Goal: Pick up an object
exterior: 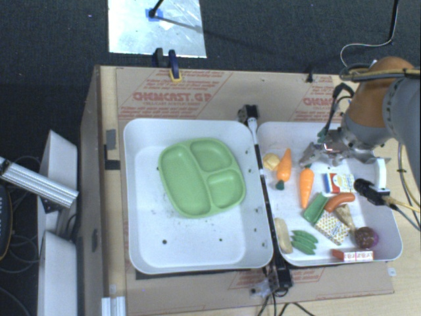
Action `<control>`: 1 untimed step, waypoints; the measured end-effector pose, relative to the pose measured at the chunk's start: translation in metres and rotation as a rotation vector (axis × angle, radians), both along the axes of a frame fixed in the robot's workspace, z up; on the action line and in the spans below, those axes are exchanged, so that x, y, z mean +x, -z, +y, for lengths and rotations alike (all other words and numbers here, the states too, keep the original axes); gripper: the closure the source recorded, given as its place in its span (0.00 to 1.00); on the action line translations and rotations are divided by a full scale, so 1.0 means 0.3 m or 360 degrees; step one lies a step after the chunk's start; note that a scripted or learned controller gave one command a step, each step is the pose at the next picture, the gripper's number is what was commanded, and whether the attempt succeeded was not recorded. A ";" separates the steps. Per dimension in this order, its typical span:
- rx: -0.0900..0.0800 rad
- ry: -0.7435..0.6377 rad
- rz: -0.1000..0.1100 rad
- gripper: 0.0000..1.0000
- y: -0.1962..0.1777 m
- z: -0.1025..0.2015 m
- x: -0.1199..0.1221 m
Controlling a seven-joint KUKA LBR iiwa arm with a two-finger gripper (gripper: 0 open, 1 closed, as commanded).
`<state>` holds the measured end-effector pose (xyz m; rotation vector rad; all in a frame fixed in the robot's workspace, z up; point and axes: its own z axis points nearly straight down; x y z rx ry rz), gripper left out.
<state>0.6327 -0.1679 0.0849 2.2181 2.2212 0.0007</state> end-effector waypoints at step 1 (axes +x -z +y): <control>0.0001 -0.0004 -0.0002 0.00 -0.001 -0.010 0.122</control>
